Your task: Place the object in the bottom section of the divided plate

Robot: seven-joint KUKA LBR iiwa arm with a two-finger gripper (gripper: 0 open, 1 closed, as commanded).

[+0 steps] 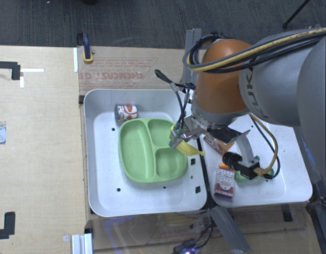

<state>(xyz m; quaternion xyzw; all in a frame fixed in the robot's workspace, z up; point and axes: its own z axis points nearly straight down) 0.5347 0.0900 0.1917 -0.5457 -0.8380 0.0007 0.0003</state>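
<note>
A green divided plate (137,152) lies in the left white bin (99,189). It has one long section on the left and two smaller ones on the right, one above the other. My gripper (179,140) hangs over the plate's right rim, between the two small sections. A small yellow object (189,148) shows at its fingertips, and the fingers look shut on it. The object juts to the right over the wall between the bins.
A small red and white can (126,111) lies in the left bin just above the plate. In the right bin (289,189) a red and white packet (225,183) lies near the front wall, and an orange-brown item (222,142) sits under the wrist.
</note>
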